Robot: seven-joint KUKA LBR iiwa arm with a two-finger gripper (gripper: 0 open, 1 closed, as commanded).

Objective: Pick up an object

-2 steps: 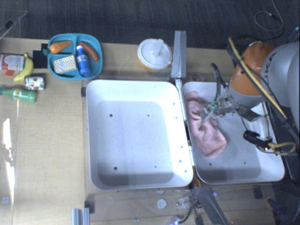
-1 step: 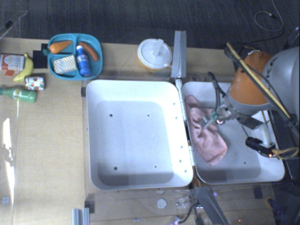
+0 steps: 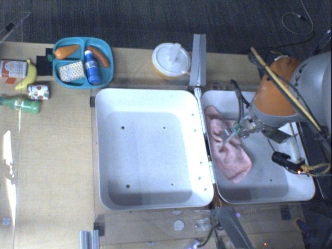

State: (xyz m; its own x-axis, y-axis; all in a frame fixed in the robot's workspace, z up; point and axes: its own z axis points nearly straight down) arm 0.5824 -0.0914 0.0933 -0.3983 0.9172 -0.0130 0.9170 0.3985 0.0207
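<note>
Over the right-hand shallow white plastic bin (image 3: 270,188), the two-finger metal claw (image 3: 234,132) is seen low at the end of the grey arm with its orange band (image 3: 275,95), which reaches in from the right. A crumpled pink cloth (image 3: 227,148) lies directly beneath and around the claw's tip, spread along the bin's left wall; the tip appears to touch the fabric, yet whether the claw is spread or closed, or has any fabric gripped, cannot be told at this size. Left of the claw, the second shallow white bin (image 3: 150,144) is placed. Further left and above, a blue sectioned tray of toy food (image 3: 83,61) is set on the bench, and a round white-lidded yellow tub (image 3: 171,60) nearer.
</note>
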